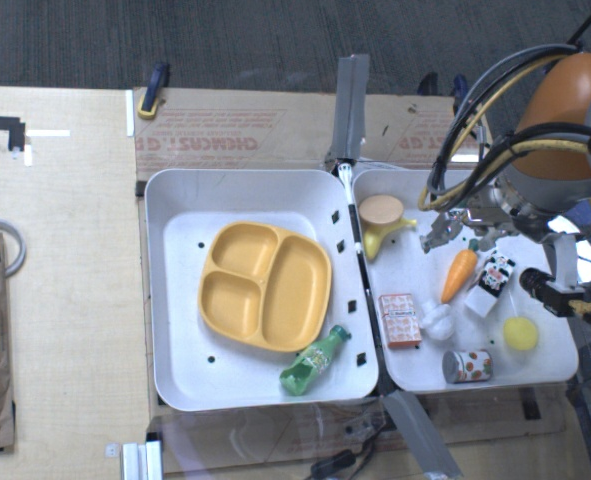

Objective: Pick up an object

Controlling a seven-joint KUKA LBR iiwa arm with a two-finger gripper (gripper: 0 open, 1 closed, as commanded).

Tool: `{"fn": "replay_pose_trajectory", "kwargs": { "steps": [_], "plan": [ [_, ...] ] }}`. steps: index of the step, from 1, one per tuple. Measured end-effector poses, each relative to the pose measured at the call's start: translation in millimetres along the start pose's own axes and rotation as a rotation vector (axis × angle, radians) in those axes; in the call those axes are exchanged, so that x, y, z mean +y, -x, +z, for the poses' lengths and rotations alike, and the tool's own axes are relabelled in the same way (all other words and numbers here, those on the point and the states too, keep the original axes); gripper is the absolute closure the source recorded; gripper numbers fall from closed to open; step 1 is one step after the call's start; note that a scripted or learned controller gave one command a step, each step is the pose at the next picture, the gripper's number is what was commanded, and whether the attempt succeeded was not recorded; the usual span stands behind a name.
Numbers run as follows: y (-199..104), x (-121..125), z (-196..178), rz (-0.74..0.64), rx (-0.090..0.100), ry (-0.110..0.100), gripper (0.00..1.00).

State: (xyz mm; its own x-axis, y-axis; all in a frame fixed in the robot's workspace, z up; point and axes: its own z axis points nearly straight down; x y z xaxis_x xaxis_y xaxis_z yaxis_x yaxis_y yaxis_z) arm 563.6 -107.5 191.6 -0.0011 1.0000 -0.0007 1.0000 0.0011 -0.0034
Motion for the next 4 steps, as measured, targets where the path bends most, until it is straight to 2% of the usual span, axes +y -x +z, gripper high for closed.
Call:
{"fn": "replay_pose_trajectory", "kwargs": {
  "steps": [1, 2, 3, 4],
  "plan": [
    [43.3, -1.0, 85.9, -0.068, 0.000, 0.003, 0.00],
    [44.8, -1.2, 77.6, -0.065, -0.001, 0.002, 1.00],
    [62.8, 0.0, 91.3, -0.187, -0.010, 0.019, 1.00],
    [59.3, -4.2, 99.8, -0.190, -0.002, 0.003, 0.00]
  ]
}}
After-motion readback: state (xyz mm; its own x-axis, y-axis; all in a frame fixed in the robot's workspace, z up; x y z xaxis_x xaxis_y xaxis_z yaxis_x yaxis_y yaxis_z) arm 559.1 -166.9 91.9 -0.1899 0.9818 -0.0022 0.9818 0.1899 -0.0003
